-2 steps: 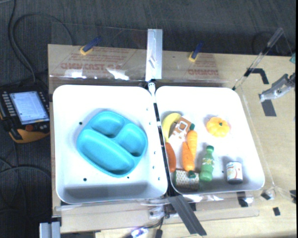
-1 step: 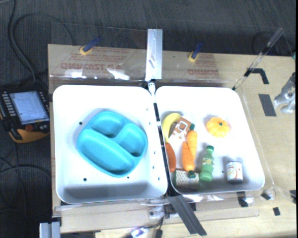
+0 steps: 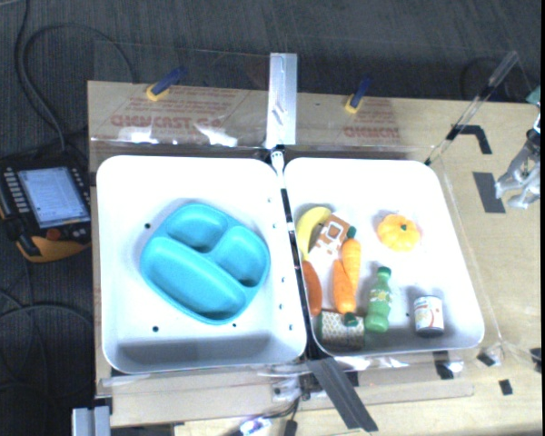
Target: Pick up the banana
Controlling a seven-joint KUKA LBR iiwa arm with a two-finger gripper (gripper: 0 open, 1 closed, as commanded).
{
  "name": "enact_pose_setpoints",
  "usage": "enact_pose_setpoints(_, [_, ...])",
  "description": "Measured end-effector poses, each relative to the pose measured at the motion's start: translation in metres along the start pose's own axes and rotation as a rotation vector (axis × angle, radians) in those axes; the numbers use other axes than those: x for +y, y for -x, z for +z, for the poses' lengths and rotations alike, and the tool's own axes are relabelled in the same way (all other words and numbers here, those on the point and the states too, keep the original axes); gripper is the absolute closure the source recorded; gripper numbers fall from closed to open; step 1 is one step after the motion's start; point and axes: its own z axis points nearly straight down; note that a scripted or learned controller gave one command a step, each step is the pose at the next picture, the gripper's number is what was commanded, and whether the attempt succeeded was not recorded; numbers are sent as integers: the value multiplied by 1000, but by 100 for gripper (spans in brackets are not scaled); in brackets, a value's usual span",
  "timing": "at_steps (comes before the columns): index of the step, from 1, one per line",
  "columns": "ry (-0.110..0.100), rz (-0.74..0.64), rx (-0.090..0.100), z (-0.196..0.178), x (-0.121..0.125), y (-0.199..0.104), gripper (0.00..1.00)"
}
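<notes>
Banana (image 3: pixel 311 225): a yellow, curved toy fruit lying flat on the floor of the right-hand bin (image 3: pixel 454 243), in its far-left part, close beside the left wall. It arcs from near the far-left corner down along that wall. Its right flank is overlapped by a small white-and-orange carton (image 3: pixel 329 238), which hides part of the near end.

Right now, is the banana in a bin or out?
In: the banana lies in the right bin, near its left wall, beside a small carton.
</notes>
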Motion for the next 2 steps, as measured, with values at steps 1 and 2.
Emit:
enact_pose_setpoints(1, [3, -61, 0, -6, -4, 11, 100])
enact_pose_setpoints(2, [3, -62, 0, -6, -4, 11, 0])
